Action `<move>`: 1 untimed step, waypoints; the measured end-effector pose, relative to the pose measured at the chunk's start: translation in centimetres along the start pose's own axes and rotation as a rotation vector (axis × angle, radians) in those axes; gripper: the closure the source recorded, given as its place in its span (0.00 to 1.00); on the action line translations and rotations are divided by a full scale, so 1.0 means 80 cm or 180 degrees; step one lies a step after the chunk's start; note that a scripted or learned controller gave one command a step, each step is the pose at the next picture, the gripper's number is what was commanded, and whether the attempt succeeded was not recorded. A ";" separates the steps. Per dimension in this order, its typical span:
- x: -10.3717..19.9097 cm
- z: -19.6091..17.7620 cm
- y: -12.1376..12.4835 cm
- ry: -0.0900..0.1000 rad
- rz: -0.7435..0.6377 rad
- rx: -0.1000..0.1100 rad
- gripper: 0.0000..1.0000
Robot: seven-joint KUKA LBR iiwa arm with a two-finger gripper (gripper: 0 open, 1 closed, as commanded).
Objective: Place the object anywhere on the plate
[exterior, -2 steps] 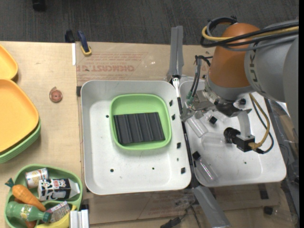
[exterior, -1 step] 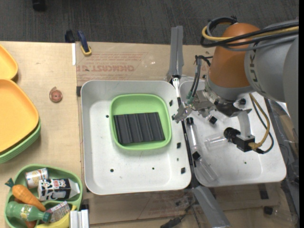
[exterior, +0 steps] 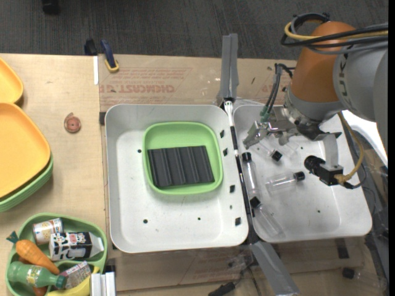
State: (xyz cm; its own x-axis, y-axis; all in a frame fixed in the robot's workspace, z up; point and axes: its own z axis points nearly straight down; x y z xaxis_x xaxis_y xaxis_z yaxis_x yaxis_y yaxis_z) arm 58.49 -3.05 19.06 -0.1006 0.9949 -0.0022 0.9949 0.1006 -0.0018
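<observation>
While the plate (exterior: 182, 134) already carries a dark ridged slab (exterior: 180, 166):
Progress: placement appears done.
Tool (exterior: 271, 131): right of plate; finger state indeterminate.

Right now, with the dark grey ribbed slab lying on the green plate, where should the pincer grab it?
Probably straight down from above, closing across the shorter span of the dark grey ribbed rectangular slab, on its two long edges near mid-length. It lies flat inside the green square plate, whose raised rim blocks a side approach, and its short ends sit close to that rim.
</observation>
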 end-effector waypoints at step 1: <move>0.070 0.000 -0.014 0.0003 0.0466 0.0009 0.00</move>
State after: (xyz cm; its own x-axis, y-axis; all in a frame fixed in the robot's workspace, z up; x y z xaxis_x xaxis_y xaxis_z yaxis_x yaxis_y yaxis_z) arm 56.78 2.38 19.04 0.0456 0.9990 -0.0017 0.9989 -0.0456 -0.0045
